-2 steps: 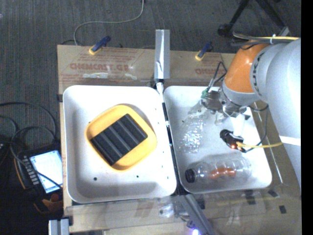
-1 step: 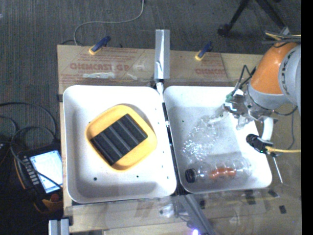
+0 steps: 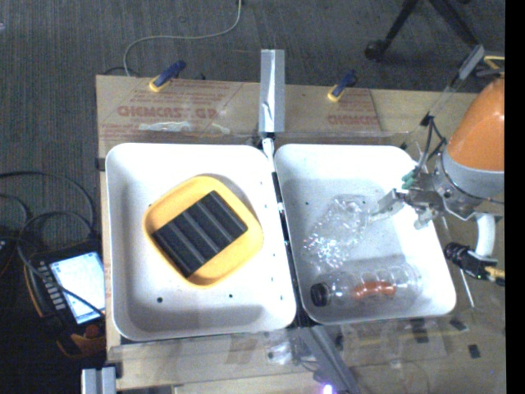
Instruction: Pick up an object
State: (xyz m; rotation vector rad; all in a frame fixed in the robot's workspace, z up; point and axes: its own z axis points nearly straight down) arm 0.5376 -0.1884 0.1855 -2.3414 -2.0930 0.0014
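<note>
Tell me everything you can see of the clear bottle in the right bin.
The clear bottle lies on its side along the right bin's near edge, dark cap end pointing left. It looks like transparent plastic, with something orange-red inside at mid-length. It rests on the bin floor, just below a crumpled clear plastic piece. Nothing grips it.

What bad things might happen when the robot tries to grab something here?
1. The bottle is clear and round and lies on its side, so it might roll or slip from the tool.
2. The crinkled clear plastic looks flimsy, so it might crumple or slide away.
3. Both lie close together in the right bin, so the tool might bump one while reaching for the other.
</note>
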